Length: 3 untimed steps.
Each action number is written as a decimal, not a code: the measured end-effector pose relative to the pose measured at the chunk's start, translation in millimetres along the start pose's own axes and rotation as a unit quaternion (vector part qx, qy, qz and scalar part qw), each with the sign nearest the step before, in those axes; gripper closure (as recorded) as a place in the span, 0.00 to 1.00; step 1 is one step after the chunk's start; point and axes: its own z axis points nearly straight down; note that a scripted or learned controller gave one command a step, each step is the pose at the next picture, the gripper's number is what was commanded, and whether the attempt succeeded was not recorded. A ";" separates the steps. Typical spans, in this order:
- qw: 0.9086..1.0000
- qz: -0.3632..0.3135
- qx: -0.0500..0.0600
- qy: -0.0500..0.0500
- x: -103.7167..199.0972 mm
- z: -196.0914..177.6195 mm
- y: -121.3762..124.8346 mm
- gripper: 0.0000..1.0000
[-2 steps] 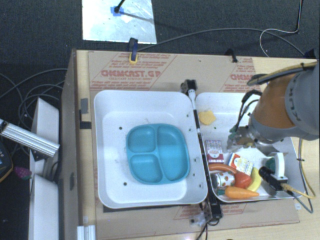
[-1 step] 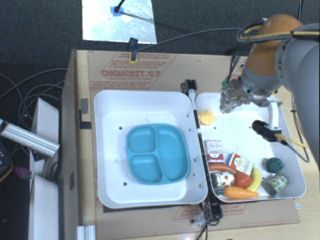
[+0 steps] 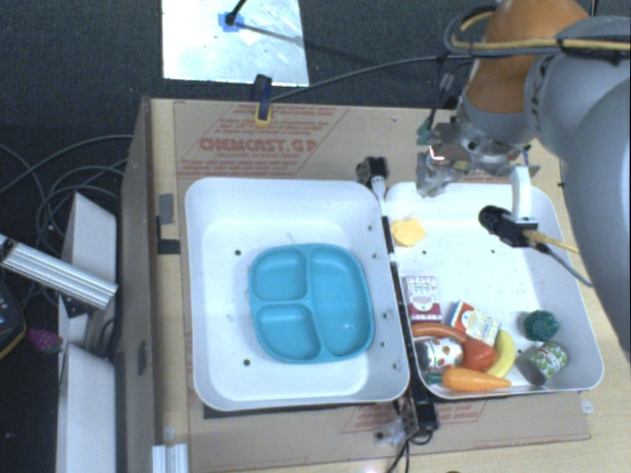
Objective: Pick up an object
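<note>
The gripper (image 3: 435,177) hangs over the far left corner of the right bin (image 3: 567,294); I cannot tell how it stands. A small yellow piece (image 3: 407,232), flat and roundish, lies on the bin floor near it, at about seven o'clock from it.

A dark carpeted floor (image 3: 69,57) surrounds a brown cardboard-topped bench (image 3: 261,136) printed with red lettering. Up and to the left of the pincer, a crinkled silver sheet (image 3: 234,28) lies on the carpet, with a blue patch (image 3: 230,21) on it and a thin dark rod slanting across it. Far to the pincer's left, black cables (image 3: 59,170) loop over the floor beside a metal rail (image 3: 57,272) and pale boards (image 3: 87,363). Lighting is even and soft.
</note>
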 end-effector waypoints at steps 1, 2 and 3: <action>1.000 0.002 0.000 -0.001 -33.7 -30.6 15.9 1.00; 1.000 0.000 0.003 0.000 0.2 42.4 14.7 1.00; 1.000 0.002 0.000 0.000 -25.8 -9.1 -34.9 1.00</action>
